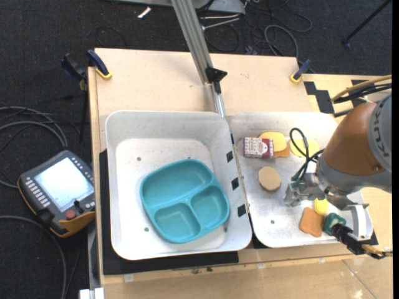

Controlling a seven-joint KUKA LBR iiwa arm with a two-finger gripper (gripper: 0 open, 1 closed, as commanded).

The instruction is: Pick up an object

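One gripper (297, 192) hangs over the right bin (274, 229) — finger spread unreadable, nothing visibly held.

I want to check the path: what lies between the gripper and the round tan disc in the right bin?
In the camera view, just bare white bin floor separates the gripper from the round tan disc.

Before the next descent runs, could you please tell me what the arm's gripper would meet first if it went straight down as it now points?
Probably the bare floor of the right white bin: the gripper hangs right of the round tan disc, though depth is unclear.
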